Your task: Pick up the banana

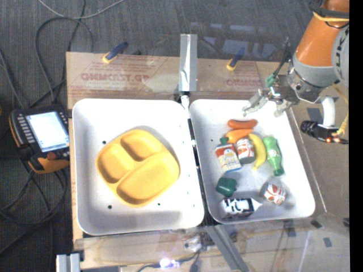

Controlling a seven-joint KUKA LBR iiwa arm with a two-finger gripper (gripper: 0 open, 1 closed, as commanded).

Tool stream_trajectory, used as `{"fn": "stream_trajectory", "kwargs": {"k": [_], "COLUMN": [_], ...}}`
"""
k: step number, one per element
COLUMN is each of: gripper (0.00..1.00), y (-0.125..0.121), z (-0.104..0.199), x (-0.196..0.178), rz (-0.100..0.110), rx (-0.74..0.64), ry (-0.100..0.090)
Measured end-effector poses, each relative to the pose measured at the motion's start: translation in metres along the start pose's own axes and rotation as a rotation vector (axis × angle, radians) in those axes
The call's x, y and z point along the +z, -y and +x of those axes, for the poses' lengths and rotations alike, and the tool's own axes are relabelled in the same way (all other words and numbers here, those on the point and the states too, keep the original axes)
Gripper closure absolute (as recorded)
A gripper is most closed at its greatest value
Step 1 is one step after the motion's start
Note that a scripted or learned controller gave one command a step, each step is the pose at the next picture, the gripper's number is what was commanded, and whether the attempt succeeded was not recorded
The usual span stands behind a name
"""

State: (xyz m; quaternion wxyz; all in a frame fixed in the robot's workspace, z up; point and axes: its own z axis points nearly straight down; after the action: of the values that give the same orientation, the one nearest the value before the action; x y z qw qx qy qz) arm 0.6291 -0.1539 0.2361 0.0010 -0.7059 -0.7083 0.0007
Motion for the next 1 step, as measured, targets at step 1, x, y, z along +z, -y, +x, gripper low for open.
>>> {"fn": "stream_trajectory", "kwargs": {"k": [1], "gripper": [0.0], "y": [0.0291], "z": [-0.0633], "x": [0.1146], "rz": [0.0], "rx": [0.003], "ry": [0.0]}}
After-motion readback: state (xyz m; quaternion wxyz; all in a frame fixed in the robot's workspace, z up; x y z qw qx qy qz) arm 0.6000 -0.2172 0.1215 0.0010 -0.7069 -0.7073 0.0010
